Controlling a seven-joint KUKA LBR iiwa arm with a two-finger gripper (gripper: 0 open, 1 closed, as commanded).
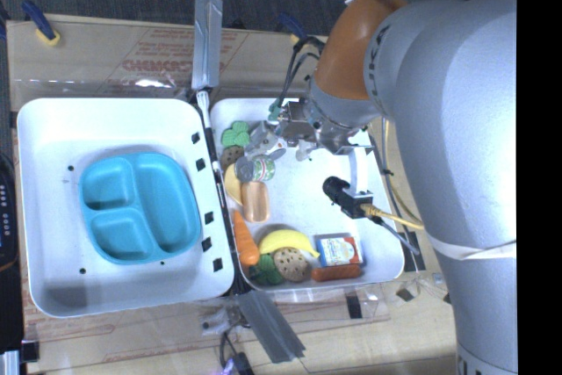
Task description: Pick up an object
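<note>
Here, the tool (263,155) hangs over the far-left part of the right bin (303,211), directly above a small green-and-silver can (256,169). Whether the tool is wide, narrow or gripping cannot be told. Crowding the can along the bin's left edge are a green leafy piece (234,135), a brown cookie (231,155), a tan bread roll (255,201) and a carrot (245,239). Along the near edge lie a yellow banana (288,241), a second cookie (288,263) and a blue carton (338,250). The left bin (53,145) holds a blue divided plate (139,206).
</note>
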